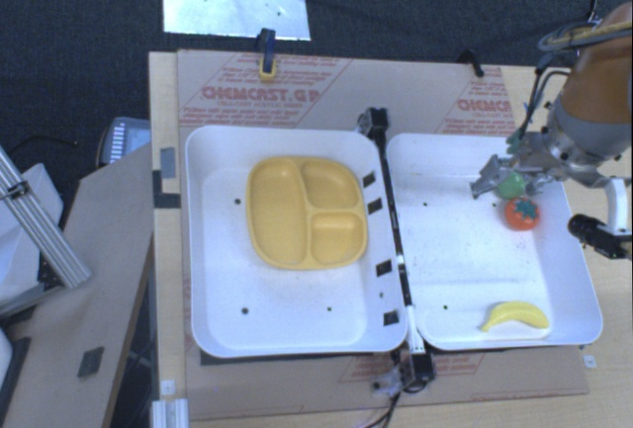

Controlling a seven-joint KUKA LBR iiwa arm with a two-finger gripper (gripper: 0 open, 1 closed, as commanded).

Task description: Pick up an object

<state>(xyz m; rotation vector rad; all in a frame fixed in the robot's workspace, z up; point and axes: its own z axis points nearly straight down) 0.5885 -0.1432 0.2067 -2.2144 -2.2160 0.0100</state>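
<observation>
Round green ball between metal jaws, glossy tomato beside.

high fixed camera, slanting down, both bins

Orange band wraps the arm, rounded and glossy; below it a pale grey wrist, then a metal-grey gripper, with thin dark cables trailing beside the arm

the bench carries two white bins, left bin and right bin, touching.
</observation>
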